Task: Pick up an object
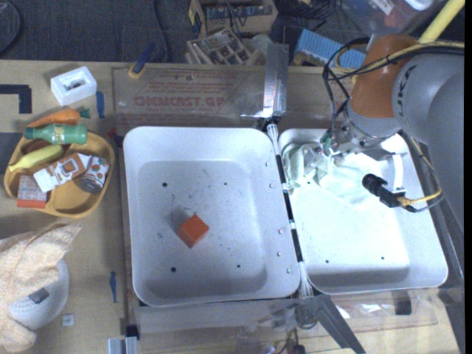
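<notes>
An orange block lies alone near the middle of the left bin, well apart from the arm. The tool is down in the far left corner of the right bin, over a pale crumpled cloth; whether it is wide or narrow I cannot tell.

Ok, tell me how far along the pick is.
Done so far: the arm has reached in over the top left corner of the right bin. In hand: nothing that can be seen; the gripper is low against pale crumpled stuff there, too blurred to tell a grasp. Left: an actual lift. The orange block sits untouched on the floor of the left bin.
</notes>
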`<state>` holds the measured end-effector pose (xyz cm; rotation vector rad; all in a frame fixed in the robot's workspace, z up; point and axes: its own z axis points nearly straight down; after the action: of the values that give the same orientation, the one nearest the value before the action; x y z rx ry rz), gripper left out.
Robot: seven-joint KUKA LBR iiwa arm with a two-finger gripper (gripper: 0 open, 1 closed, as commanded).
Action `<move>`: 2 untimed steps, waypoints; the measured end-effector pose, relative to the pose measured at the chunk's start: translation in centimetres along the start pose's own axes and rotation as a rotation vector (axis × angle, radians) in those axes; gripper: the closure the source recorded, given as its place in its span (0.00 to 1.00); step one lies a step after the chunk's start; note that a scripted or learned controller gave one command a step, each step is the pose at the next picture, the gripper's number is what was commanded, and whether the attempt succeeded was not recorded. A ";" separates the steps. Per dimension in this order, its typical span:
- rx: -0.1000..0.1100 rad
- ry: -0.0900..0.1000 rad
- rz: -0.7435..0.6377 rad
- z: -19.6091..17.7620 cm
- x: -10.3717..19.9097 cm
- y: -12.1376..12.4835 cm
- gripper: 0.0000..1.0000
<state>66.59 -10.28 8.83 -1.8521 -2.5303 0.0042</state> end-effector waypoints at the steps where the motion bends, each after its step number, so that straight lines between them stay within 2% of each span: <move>1: 0.000 0.000 0.000 0.0 0.0 0.0 0.00; 2: 0.000 0.000 0.000 0.0 0.0 0.0 0.00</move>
<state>66.59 -10.28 8.83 -1.8521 -2.5304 0.0042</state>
